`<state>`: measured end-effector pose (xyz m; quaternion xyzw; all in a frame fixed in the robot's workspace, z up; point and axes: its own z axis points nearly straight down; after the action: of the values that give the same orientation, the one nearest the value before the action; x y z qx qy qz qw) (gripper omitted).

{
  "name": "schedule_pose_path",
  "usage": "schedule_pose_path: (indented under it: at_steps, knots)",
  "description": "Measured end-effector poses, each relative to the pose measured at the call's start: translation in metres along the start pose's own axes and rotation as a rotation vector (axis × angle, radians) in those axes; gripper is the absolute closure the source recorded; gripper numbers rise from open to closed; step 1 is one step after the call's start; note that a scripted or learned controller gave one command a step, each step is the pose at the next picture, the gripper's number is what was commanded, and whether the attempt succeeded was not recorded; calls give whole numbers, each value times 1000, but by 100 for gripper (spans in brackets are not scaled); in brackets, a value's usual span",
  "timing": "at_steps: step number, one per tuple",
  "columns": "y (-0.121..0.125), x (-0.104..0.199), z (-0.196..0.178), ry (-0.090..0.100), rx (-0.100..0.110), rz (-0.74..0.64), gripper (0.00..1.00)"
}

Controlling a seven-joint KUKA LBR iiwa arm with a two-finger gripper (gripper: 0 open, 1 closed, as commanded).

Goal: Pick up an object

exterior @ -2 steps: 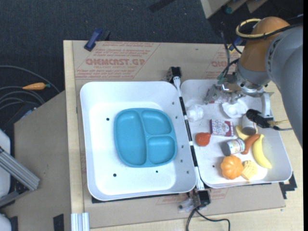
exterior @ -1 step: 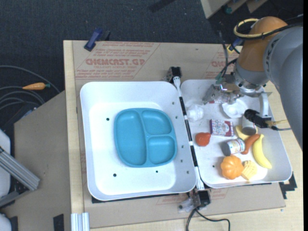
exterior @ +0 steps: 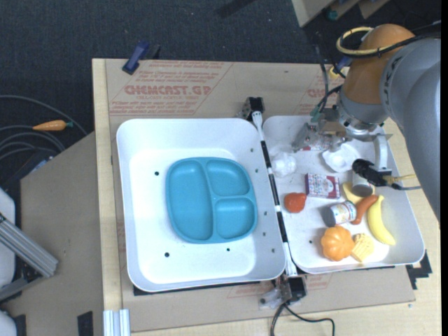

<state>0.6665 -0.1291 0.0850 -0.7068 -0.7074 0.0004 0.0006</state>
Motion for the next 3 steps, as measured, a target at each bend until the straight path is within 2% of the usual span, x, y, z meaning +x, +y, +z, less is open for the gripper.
schedule_pose_path:
  at_steps: [2,3]
  knots:
    - [0,12,0,0,1,0,0]
    - [0,12,-10,0,2,1,100]
